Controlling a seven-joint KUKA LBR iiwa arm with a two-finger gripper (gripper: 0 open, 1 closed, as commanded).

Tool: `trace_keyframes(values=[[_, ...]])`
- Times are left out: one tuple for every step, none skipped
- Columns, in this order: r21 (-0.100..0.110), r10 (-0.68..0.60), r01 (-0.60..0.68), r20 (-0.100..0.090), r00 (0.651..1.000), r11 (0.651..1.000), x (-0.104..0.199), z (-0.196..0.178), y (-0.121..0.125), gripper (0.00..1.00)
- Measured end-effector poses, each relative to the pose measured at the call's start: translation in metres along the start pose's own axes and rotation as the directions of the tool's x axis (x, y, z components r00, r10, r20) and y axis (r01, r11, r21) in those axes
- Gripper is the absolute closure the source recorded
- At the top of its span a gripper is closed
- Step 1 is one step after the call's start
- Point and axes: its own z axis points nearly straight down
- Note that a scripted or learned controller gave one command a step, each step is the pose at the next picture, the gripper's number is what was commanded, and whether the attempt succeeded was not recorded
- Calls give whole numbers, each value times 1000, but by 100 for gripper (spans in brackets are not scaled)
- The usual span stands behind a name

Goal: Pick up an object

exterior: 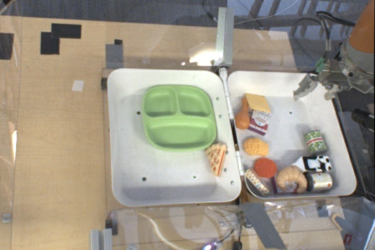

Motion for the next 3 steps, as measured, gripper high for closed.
trace_keyframes(values=[[-2, 56, -56, 0, 998, 998, -26, 127, -42, 0], [-11, -50, 50, 3, 999, 999, -23, 130, -85, 0], [-16, -51, 51, 4, 999, 999, -23, 119, -82, 100]])
